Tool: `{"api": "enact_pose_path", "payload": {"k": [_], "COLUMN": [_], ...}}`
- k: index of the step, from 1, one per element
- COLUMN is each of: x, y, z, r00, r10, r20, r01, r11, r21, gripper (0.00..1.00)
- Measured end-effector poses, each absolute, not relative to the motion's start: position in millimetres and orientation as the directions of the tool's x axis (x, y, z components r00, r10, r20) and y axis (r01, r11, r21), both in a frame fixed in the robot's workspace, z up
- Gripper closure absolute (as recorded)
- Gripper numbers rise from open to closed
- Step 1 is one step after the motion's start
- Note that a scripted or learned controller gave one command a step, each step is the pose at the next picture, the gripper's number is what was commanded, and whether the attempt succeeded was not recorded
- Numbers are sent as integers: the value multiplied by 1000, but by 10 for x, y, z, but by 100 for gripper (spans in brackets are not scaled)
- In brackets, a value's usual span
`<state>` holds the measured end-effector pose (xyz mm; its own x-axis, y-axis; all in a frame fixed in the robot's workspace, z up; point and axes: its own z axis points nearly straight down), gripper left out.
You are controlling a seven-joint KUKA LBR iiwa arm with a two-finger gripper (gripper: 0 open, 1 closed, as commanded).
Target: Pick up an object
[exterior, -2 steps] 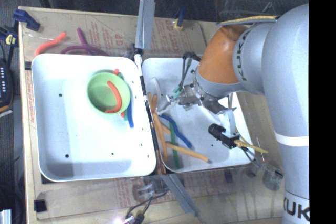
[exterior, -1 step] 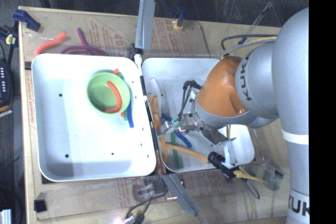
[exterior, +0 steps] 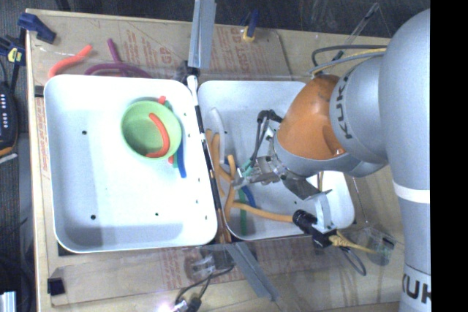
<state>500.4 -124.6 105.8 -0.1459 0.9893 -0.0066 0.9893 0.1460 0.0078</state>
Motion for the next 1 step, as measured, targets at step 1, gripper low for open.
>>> {"api": "enact_pose_path", "payload": {"k": [1], "x": [5608], "y": [-737], "z": [1912], "r00": [161], "r10": [987], "r20": [1], "r01": [987], "r11": [-161], "r21": [-3], "gripper": [100]}}
